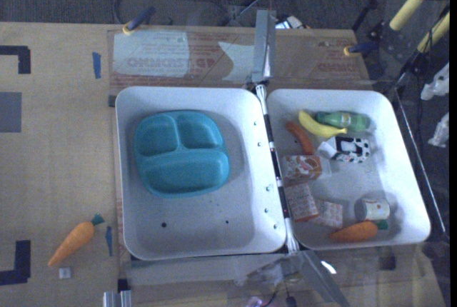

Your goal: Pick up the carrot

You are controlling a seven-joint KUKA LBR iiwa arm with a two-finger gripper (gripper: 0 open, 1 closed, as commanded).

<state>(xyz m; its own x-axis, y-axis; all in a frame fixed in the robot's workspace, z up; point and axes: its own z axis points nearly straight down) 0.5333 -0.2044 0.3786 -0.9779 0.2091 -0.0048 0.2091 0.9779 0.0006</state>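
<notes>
An orange carrot (355, 231) with a green stub lies on its side in the right bin (410, 184), close to the front wall. Just behind it rests a small tin (373, 210). A second carrot (71, 242), with its green top pointing up and right, lies on the bare bench outside the bins, off the front left corner of the left bin (127, 177).
A teal divided plate (182, 152) sits in the left bin. The right bin also holds a banana (318, 127), a green bottle (344, 120), a thin red-orange piece (300, 137), a cow-patterned carton (352, 149) and small packets (301, 168). Tripod legs stand behind the bench.
</notes>
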